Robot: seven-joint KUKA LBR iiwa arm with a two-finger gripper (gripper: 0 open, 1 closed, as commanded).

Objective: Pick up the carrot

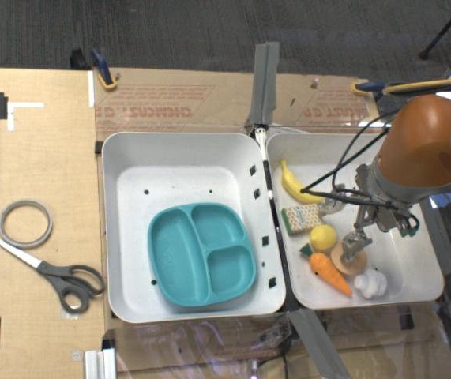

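Carrot (329,272) not picked yet: we see it lying in the right bin (415,290), just left of and below the tool (355,251). We can't tell the tool's state; nothing visibly gripped. Descent, grasp and lift remain, we judge. Carrot is a smooth orange taper, plastic-looking. Round lemon (322,236) and curved banana (296,184) lie left of the tool.

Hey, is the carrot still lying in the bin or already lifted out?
Still in: the carrot lies flat on the right bin floor, below the lemon.
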